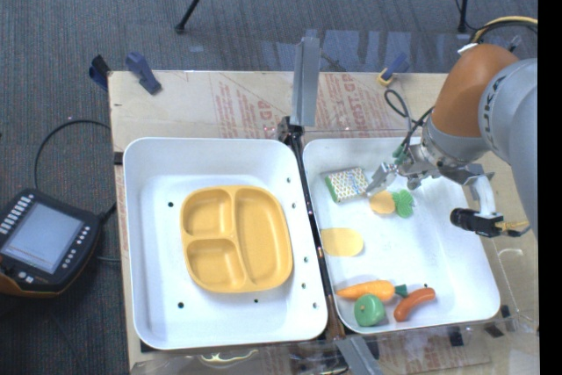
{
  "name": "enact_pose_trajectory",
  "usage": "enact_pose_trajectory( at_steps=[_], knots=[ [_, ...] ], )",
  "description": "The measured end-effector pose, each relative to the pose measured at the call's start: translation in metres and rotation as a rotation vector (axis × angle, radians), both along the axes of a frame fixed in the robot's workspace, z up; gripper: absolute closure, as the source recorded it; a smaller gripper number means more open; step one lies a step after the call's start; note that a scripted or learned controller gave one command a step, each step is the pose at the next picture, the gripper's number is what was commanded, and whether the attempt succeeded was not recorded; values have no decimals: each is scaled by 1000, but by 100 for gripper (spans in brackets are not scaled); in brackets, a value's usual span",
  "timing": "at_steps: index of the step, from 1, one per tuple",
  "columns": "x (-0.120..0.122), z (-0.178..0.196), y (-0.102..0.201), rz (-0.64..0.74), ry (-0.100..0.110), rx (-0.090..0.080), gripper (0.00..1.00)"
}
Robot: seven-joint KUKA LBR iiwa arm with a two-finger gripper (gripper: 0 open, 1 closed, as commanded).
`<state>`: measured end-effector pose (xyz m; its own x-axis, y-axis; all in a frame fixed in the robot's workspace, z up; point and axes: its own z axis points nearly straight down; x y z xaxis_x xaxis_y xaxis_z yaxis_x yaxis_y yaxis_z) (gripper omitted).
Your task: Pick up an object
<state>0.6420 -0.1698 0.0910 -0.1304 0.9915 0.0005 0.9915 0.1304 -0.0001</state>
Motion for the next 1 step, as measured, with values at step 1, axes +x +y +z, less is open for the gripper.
enact_pose_trajectory(
  at_steps=[1],
  knots=[
    [1, 10, 1, 4, -2, 1, 100]
  ],
)
